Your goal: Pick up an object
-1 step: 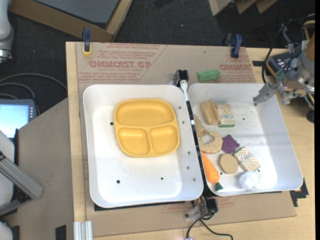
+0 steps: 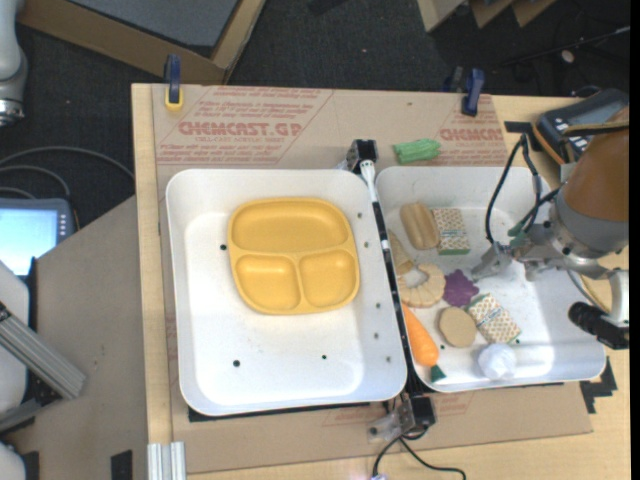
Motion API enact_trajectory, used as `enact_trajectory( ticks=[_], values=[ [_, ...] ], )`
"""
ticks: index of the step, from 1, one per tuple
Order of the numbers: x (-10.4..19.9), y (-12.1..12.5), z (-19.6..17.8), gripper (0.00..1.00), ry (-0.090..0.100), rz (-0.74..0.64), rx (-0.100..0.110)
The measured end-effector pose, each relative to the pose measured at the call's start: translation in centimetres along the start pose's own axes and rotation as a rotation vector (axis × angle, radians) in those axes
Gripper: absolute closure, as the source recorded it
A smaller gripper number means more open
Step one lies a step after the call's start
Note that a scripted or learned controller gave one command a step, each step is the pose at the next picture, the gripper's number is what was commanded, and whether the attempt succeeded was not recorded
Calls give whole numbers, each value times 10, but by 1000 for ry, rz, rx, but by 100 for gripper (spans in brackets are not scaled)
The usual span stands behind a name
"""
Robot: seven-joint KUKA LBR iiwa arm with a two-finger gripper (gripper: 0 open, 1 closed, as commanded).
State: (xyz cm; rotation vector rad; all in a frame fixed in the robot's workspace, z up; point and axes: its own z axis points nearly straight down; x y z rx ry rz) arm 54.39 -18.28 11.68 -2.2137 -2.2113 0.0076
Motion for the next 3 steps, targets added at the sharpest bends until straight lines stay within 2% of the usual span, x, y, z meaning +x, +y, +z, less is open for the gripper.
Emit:
enact_trajectory(
  ticks=[1, 2, 3],
  values=[
    [65, -65, 34, 0, -3, -2, -9],
    [62, -63, 23, 100, -8, 1, -17],
    [133, 24, -74, 100, -4, -12, -30]
  ],
)
